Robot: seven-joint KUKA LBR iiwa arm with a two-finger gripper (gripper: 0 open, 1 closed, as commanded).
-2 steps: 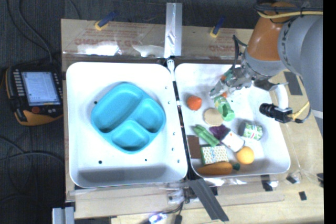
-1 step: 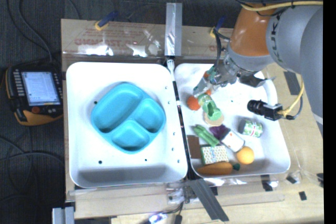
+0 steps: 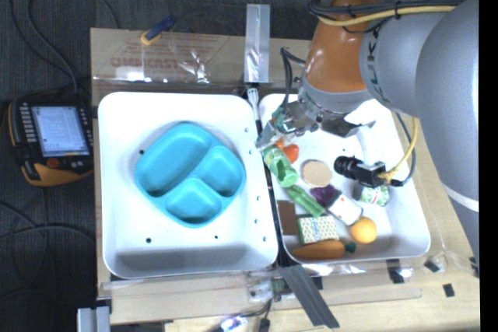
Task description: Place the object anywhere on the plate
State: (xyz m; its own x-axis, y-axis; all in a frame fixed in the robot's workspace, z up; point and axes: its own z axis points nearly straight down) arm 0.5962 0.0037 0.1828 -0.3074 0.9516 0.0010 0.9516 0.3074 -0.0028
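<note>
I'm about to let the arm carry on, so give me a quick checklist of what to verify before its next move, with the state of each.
1. Plate sits flat in the left bin: ok.
2. Plate compartments free to receive an object: ok.
3. Pincer over the right bin, near the top of the object pile: ok.
4. Object between the pincer's fingers: cannot tell.
5. Objects crowded; green bottle touches its neighbours: not ok for a clean pick.
6. Path over the wall between the bins: ok.
</note>
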